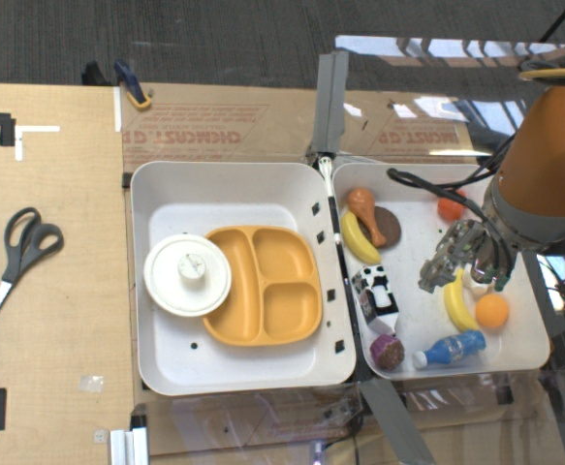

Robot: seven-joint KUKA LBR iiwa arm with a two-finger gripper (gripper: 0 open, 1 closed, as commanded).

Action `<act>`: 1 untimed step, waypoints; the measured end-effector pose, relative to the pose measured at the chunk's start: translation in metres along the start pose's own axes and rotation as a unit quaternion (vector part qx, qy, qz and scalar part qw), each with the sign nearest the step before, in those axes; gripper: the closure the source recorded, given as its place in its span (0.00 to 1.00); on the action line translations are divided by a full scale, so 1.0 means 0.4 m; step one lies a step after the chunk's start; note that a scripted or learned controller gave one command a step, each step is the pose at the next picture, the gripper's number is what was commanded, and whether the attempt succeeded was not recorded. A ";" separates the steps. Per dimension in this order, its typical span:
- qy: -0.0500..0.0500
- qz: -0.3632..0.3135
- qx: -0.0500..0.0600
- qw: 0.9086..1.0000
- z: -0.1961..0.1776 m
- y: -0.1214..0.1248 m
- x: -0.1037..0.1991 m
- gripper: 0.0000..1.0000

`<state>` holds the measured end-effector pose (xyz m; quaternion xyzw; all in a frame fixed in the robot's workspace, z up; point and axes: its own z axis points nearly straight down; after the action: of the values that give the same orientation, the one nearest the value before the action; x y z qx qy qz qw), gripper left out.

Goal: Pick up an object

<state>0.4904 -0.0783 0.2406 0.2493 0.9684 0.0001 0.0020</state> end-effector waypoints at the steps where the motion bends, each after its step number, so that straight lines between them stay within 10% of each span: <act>1: 0.000 -0.334 -0.001 0.943 0.008 -0.145 -0.057 1.00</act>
<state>0.4823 -0.1401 0.2374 -0.0882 0.9961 0.0000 0.0019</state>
